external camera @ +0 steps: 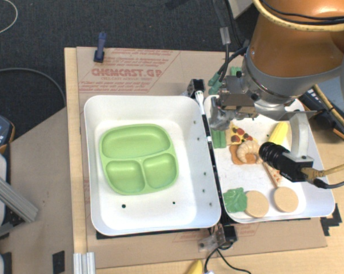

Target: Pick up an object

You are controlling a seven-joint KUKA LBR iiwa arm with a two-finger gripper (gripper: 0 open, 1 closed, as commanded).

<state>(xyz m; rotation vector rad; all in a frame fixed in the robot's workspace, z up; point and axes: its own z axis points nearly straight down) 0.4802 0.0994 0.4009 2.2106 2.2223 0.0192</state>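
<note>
The tool [220, 121] is seen low over the right white bin [319, 207], at its left edge; its opening cannot be told. No lift is judged done: small toy food pieces [244, 150] lie in that bin, the green divided tray [139, 158] in the left one.

Arm's bulk [298, 44] hides right bin's [318, 207] far end & end effector's fingertips [229, 116]; arm itself cut off at top edge.
</note>
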